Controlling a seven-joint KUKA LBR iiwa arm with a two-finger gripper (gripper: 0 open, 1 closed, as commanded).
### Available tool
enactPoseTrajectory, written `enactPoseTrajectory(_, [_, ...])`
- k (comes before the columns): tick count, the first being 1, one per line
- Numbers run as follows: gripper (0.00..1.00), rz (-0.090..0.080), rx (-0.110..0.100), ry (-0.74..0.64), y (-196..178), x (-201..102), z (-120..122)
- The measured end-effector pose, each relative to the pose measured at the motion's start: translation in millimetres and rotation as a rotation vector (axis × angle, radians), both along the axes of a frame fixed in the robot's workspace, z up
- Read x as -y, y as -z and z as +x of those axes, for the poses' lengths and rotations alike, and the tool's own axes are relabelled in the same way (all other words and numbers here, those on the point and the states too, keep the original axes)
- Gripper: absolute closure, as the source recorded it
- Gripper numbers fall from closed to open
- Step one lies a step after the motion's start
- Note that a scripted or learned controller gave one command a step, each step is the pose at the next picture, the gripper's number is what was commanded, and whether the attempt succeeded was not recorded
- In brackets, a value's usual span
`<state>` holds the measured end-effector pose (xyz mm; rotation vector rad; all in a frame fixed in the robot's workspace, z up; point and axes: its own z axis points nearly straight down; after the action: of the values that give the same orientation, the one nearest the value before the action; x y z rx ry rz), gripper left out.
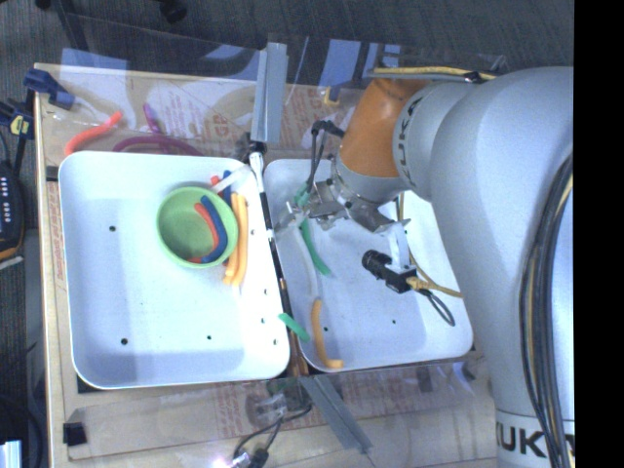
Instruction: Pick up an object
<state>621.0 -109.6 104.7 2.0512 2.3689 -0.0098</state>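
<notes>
The bench (175, 100) has a light wooden top. Two white bins stand on it side by side, touching: the left bin (127, 310) and the right bin (434, 334). Near the bench's far left corner lies a pink loop (156, 145).

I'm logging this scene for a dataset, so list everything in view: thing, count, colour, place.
left bin: one, white, left half of the bench.
right bin: one, white, beside it under the arm.
green bowl: one, in the left bin near its right wall, with red and blue curved pieces inside.
orange strip: one, at the bowl's right rim.
green stick: one, in the right bin below the gripper.
orange piece: one, near the right bin's front edge.
bench: one, wooden, under clear plastic.
arm: one, grey with an orange band.
gripper: one, over the right bin's upper left.
</notes>
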Motion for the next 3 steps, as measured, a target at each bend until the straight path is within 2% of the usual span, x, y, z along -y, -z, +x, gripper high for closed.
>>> enactPoseTrajectory(1, [1.00, -0.001, 0.000, -0.004, -10, 0, 1])
enactPoseTrajectory(2, [0.00, -0.001, 0.000, -0.006, -10, -1, 1])
enactPoseTrajectory(3, [0.00, 0.006, -0.003, -0.052, 11, 7, -4])
